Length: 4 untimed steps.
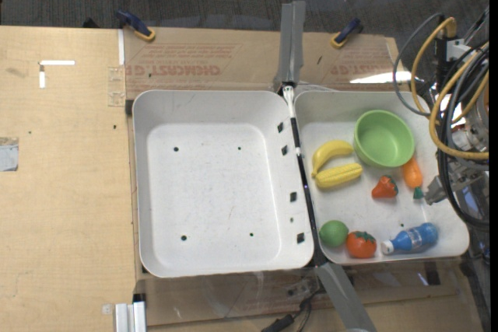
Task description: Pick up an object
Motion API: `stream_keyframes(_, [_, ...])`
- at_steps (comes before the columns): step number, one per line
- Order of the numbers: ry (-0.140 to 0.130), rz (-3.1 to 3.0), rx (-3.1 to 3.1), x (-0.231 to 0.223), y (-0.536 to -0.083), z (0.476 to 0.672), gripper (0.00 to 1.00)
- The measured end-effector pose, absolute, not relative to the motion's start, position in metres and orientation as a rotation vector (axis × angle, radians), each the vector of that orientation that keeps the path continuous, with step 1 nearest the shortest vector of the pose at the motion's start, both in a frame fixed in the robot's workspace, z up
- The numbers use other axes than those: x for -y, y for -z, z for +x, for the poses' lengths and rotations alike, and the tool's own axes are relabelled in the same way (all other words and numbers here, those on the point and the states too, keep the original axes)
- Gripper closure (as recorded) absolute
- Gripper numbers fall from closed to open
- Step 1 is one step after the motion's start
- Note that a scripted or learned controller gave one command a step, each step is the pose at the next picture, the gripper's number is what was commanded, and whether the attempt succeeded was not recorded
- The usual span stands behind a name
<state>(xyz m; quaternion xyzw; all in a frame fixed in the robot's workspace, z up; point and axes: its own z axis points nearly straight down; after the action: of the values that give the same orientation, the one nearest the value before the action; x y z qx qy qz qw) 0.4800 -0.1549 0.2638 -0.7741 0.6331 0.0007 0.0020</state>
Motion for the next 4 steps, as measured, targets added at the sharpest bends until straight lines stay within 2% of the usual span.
stream_keyframes(1, [0.001, -2.597, -1.760, 0.205, -0.092, 0.483, 1.00])
stream_keyframes(2, [-0.004, -3.008, -0.891, 0.148, -0.091, 0.478, 1.00])
stream_keyframes(3, [-0.003, -2.492, -1.910, 0.106, -0.091, 0.493, 1.00])
stream_keyframes(4, [-0.001, -2.619, -1.729, 0.175, -0.188, 0.503, 1.00])
